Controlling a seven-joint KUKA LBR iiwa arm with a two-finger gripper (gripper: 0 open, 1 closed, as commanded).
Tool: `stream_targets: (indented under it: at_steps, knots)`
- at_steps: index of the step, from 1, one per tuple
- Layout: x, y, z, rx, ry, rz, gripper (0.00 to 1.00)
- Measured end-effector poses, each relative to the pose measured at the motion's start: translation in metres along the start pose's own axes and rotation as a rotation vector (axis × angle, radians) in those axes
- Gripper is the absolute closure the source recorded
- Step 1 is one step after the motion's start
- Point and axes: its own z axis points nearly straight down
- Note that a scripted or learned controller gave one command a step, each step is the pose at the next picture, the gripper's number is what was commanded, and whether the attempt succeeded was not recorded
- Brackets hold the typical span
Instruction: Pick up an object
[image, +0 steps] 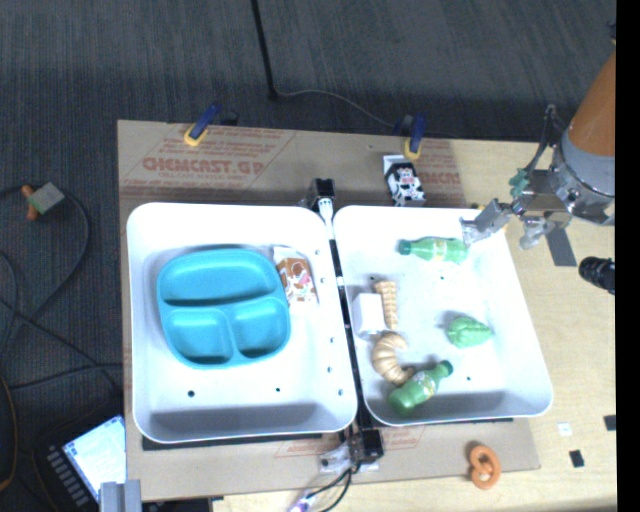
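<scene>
The right bin holds a pale green bottle lying at the back, a green leafy toy, a dark green bottle at the front, a tan croissant, a ribbed beige piece and a white block. My gripper hovers over the bin's back right corner, just right of the pale green bottle. Its fingers stand open with nothing between them.
The left bin holds a blue divided plate and a brown-and-white packet. An orange ring lies on the bench in front of the right bin. A small black-and-white figure and two clamps stand behind the bins.
</scene>
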Motion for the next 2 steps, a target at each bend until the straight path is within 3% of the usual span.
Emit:
stream_targets:
  at_steps: [1, 2]
  knots:
    - [-0.023, -0.010, 0.165, 0.005, 0.001, 0.002, 0.00]
    - [-0.042, -0.094, 0.176, 0.006, 0.014, -0.004, 0.00]
